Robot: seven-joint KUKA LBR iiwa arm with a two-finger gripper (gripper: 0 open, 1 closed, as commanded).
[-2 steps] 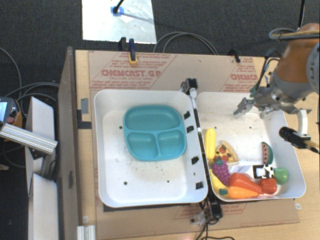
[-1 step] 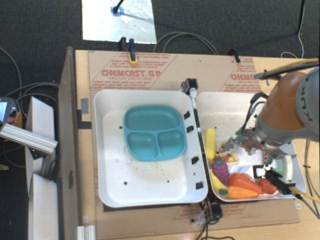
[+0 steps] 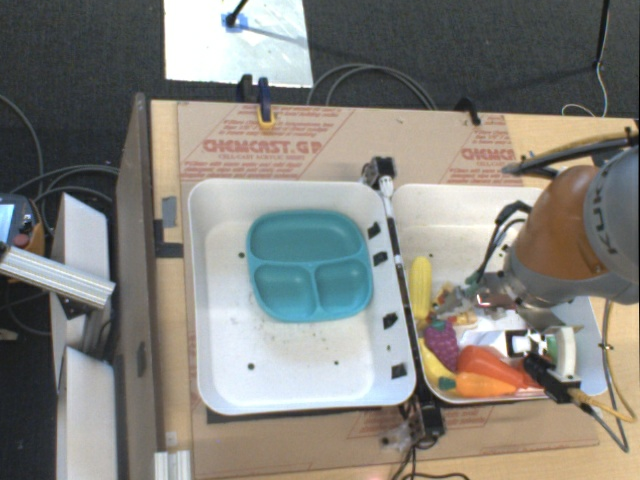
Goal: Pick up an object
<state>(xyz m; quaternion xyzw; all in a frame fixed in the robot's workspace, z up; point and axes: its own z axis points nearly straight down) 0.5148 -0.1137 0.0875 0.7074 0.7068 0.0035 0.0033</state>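
It looks like a robot lab: a brown bench (image 3: pixel 300 138) holds two white bins (image 3: pixel 215 268), with loose cables (image 3: pixel 30 183) on dark carpet.

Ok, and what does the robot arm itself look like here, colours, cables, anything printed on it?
The arm is rounded and bulky, with a grey shell and a broad orange band around the segment above the wrist. Dark letters run along the grey casing at the picture's right edge, cut off and unreadable. A thin black cable loops out beside the orange section. The gripper end is blurred among the toys, so its details are hard to tell.

Glossy teal plastic tray (image 3: pixel 306 265) in smooth white plastic bin (image 3: pixel 225 298).
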